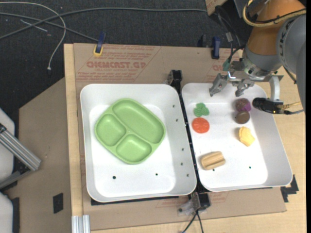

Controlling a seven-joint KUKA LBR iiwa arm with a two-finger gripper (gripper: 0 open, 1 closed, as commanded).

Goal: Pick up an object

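My gripper [229, 88] hangs over the far edge of the right bin [272, 174], its two fingers spread open with nothing between them. Below it in that bin lie a green broccoli piece [201, 110], a red tomato-like piece [200, 125], a purple piece [243, 104] touching a brown one [242, 117], a yellow piece [246, 136] and a tan bread roll [212, 160]. The purple piece is the nearest to the gripper, a little to its front right.
The left bin [97, 178] holds a green divided plate [129, 130]. A black clamp [175, 76] sits between the bins at the far edge. The grey and orange arm [272, 23] comes in from the upper right. Cables trail on the floor beyond the bench.
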